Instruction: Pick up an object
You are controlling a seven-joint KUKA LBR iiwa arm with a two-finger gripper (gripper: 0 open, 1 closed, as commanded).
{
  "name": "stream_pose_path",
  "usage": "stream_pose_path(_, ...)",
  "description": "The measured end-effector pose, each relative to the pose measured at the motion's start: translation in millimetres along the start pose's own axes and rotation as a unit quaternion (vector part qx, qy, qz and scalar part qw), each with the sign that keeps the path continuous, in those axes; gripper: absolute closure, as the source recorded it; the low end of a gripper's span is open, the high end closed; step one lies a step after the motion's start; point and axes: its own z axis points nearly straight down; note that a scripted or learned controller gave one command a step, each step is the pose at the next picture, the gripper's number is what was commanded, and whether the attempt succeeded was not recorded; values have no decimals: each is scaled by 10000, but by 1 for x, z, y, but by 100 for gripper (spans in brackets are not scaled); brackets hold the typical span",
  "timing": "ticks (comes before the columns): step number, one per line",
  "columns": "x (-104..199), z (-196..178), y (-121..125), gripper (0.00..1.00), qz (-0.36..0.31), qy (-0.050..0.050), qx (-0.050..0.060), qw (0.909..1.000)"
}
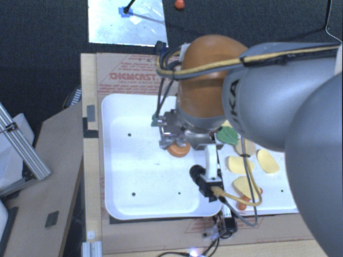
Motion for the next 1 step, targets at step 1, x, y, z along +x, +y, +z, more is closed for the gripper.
stream_pose_path(1, 24, -40, -21, 100, 6, -3, 0, 10000)
